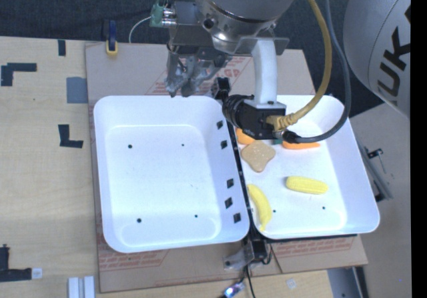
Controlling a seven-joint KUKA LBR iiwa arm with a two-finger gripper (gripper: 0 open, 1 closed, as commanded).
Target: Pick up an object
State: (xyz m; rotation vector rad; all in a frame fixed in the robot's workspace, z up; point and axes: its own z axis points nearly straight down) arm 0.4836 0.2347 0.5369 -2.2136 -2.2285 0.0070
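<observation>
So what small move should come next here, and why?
Probably shift the pincer toward the right bin: it hangs above the left bin's far rim, while the banana, corn cob, cookie and carrot lie in the right one.

You look down on two white bins side by side. The gripper (189, 80) hangs over the far rim of the left bin (160, 177). In the right bin (347, 213) lie a tan bread slice (257, 156), a corn cob (307, 185), a banana (259, 205) and an orange carrot (300, 145).
</observation>
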